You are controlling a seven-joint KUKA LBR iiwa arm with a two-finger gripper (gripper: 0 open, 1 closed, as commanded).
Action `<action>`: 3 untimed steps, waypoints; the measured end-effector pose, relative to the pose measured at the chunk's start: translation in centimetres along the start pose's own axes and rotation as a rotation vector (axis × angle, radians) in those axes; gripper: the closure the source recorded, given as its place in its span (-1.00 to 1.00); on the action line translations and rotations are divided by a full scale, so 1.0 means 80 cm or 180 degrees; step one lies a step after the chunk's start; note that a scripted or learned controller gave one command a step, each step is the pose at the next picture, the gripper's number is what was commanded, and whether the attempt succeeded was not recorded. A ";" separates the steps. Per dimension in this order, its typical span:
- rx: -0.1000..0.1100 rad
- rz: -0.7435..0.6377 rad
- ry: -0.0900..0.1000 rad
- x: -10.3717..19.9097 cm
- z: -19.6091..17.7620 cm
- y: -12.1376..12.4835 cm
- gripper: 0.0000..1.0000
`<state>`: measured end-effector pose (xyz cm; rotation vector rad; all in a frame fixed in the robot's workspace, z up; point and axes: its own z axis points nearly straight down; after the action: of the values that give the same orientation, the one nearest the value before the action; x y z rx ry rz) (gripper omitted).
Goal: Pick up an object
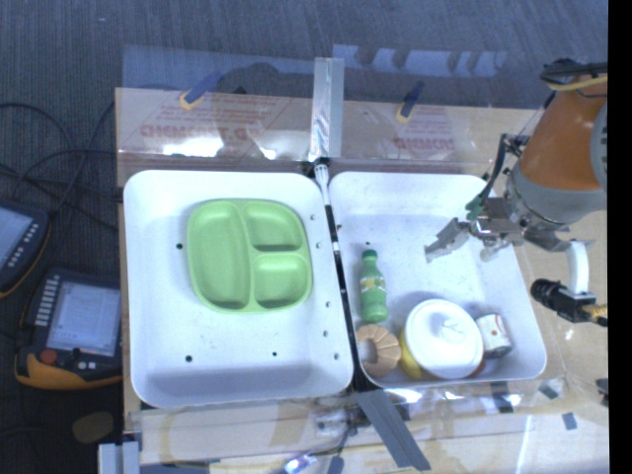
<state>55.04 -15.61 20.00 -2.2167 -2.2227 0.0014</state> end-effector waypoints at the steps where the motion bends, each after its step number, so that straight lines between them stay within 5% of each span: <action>1: -0.0005 0.0273 -0.0006 0.063 0.131 -0.051 -1.00; 2: 0.0002 0.0112 -0.0003 0.064 0.030 -0.067 -1.00; 3: -0.0071 0.0169 -0.0023 0.072 0.136 -0.075 -1.00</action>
<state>48.96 -9.85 9.17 -2.2899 -2.1776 -0.0156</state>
